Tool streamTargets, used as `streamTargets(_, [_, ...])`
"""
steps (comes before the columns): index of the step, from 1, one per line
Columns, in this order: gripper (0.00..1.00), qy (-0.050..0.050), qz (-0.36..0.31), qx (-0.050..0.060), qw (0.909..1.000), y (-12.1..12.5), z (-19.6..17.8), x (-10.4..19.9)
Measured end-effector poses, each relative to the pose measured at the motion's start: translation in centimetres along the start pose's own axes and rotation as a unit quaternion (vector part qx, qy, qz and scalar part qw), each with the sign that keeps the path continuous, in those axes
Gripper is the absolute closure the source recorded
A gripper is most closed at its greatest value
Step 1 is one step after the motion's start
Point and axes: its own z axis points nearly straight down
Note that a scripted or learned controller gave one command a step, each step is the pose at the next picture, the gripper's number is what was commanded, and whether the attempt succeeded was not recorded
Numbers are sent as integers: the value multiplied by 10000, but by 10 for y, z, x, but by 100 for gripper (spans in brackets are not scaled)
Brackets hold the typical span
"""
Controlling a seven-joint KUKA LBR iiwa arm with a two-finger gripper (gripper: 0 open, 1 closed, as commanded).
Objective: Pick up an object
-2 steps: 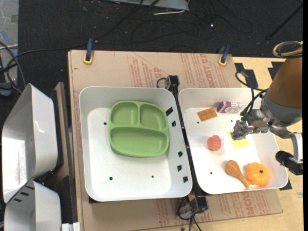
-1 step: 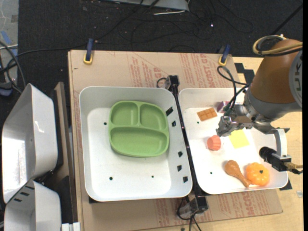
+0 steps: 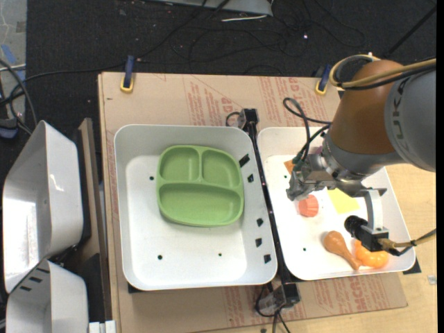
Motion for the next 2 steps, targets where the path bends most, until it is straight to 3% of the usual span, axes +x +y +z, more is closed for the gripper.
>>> streamTargets(2, [100, 1, -9, -1, 10000, 5, -11, 109])
